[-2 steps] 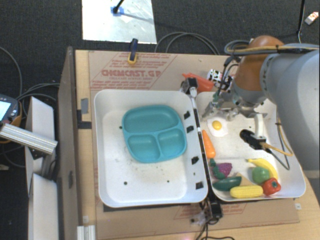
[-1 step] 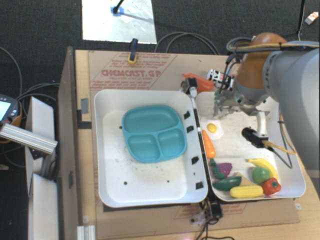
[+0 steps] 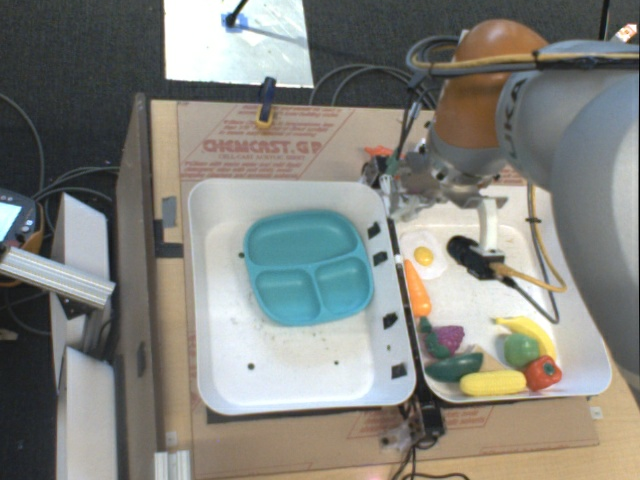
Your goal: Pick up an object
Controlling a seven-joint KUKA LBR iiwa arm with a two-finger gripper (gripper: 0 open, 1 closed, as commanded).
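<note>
**Figure: Approach phase of a pick, gripper at the far end of the right bin**

The gripper point(image 3: 403, 200) hangs over the far end of the right bin point(image 3: 470, 306), close to the wall it shares with the left bin point(image 3: 230, 348). Whether it is spread or closed is not discernible from this angle, and nothing is visibly held in it. The step in hand is judged to be the approach, with no grasp yet made.

The nearest candidate is the fried egg point(image 3: 423, 256), which lies on the bin floor just in front of the gripper. It is a flat white piece with a yellow yolk and offers little height to grip. Just beyond it the carrot point(image 3: 417, 288) lies lengthwise along the dividing wall. It is slim, orange and tapered, and the wall crowds 1 side of it.

At the near end of the bin sit 6 more toy foods in a loose cluster:
- a purple piece point(image 3: 446, 338)
- a dark green vegetable point(image 3: 455, 366)
- a yellow corn cob point(image 3: 492, 381)
- a banana point(image 3: 525, 328)
- a green fruit point(image 3: 520, 351)
- a red fruit point(image 3: 543, 371)

The left bin holds a teal divided tray point(image 3: 308, 266).

The next move probably calls for centring over 1 item, descending to the floor, and closing across its narrow width.
</note>
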